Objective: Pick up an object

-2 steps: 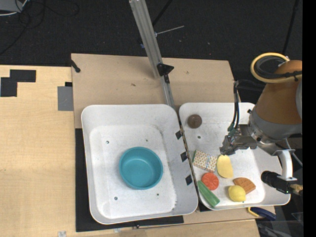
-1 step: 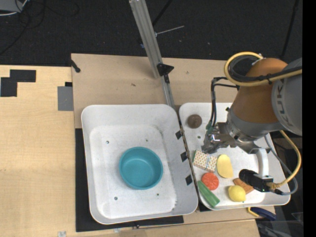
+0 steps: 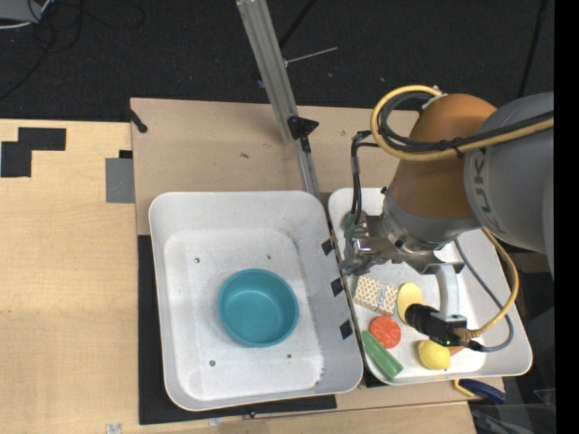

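Just beside the claw (image 3: 355,242) lies a checkered block (image 3: 374,292).

- The light is even and fairly bright on the counter (image 3: 63,269), and it seems to come from above.
- The left bin (image 3: 181,233) is very white, almost washed out.
- The teal bowl (image 3: 259,307) throws only a soft, small shadow.
- The far background is dark.
- The picture is a little soft and grainy.

Light wooden bench (image 3: 72,269) carries two shallow white bins side by side, left bin (image 3: 172,242) and right bin (image 3: 507,355), resting on a black mat (image 3: 145,333), with a slanted aluminium rail (image 3: 271,61) behind.
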Robot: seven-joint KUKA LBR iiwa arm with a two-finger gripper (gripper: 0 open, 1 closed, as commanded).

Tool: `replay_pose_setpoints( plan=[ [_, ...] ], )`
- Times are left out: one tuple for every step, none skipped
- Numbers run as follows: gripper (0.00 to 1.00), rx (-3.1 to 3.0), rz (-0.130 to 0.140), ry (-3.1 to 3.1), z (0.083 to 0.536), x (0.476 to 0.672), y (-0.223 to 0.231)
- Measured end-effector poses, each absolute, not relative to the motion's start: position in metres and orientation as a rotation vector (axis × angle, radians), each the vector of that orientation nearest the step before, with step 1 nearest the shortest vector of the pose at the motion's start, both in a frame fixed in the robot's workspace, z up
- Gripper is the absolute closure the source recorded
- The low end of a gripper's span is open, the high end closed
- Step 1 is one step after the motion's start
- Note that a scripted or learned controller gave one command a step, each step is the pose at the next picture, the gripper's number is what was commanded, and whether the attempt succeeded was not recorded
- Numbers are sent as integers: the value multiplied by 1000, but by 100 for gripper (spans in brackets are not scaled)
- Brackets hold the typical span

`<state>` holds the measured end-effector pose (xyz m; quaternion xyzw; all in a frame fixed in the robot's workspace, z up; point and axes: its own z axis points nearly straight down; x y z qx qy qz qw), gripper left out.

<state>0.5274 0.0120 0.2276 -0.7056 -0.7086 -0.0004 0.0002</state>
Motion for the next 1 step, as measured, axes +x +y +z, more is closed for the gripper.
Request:
replay_pose_setpoints(
  plan=[
    [100, -2217, 0, -2226, 238, 535, 66]
  ],
)
